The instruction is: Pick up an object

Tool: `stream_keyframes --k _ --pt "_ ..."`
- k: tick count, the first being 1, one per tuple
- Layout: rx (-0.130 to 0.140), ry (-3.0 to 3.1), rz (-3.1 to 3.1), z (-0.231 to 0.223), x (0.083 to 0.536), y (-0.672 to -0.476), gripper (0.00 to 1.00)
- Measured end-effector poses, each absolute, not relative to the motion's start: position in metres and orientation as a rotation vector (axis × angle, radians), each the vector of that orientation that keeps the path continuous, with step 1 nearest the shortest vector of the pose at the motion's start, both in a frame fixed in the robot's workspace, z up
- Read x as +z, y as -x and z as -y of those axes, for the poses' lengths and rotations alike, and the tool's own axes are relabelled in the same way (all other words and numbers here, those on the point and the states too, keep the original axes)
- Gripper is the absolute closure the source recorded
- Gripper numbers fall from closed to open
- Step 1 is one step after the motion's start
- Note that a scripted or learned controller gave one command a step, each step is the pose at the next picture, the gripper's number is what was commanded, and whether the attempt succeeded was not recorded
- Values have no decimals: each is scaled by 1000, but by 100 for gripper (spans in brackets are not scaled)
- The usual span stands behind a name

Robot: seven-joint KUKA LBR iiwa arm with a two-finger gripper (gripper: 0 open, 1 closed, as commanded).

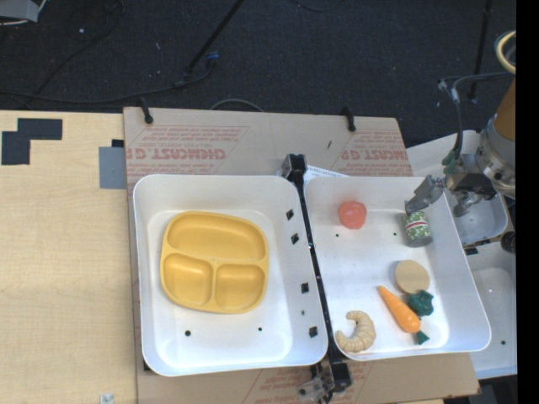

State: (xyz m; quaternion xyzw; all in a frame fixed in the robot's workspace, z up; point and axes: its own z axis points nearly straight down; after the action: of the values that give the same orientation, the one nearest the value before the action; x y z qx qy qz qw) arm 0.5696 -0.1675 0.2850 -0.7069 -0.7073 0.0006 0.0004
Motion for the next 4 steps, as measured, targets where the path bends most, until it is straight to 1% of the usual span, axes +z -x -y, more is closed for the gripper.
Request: stream_keyframes --k 1,2,3,4 --pt "8 2216 2216 172 222 -571 0" --pt "6 2216 2218 169 177 -574 0" --pt "7 2216 2216 173 117 -565 0" --pt "5 2219 2215 174 130 -566 100"
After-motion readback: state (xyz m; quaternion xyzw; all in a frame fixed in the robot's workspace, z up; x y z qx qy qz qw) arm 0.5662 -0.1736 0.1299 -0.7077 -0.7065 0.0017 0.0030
